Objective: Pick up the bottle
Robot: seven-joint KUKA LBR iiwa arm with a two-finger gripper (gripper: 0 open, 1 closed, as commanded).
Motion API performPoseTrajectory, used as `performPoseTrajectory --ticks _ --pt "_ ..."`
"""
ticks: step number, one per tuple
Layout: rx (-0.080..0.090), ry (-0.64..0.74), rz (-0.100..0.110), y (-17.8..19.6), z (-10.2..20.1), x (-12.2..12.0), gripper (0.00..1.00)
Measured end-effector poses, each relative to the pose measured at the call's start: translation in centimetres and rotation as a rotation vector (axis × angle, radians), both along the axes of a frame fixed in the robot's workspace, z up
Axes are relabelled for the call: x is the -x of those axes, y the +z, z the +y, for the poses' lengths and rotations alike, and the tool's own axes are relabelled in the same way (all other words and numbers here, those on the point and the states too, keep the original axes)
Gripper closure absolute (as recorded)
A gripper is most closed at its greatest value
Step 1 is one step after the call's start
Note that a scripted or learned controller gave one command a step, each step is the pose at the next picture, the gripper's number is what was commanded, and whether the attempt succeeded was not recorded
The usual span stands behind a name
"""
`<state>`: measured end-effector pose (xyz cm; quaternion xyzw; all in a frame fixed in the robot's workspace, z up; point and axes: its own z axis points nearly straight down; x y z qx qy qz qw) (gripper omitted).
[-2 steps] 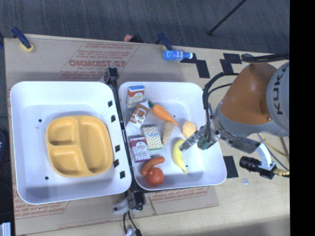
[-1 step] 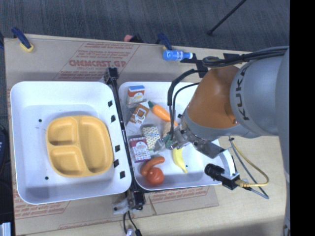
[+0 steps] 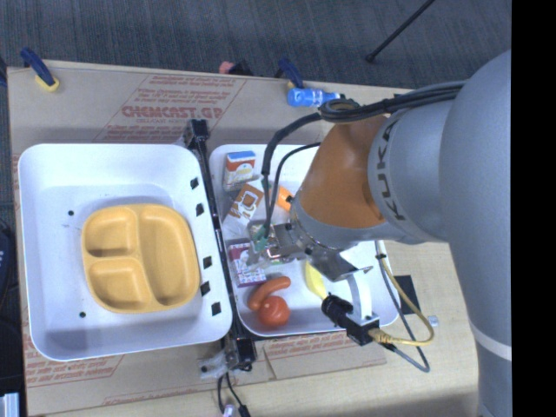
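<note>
Hovering low in the right bin, the gripper is seen; jaw state cannot be told. A tomato lies just below.

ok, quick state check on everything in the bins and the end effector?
yellow tray: flat in the left bin, right side up, compartments bare
tomato: lying in the right bin, against the sausage
cartons: lying flat, far end of right bin
end effector: low over right bin, fingers hidden, grip unclear
bottle: can't make it out
</note>
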<state>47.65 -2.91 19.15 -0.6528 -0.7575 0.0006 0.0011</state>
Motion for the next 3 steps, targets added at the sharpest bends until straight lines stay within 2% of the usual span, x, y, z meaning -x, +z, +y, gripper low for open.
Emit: performPoseTrajectory --ticks 1,2,3 --pt "0.0 -0.139 -0.001 9.8 -1.8 0.0 1.0" --pt "0.0 0.022 0.002 2.3 -2.7 0.1 1.0" --pt "-0.002 0.18 0.003 2.3 -0.8 0.0 1.0"
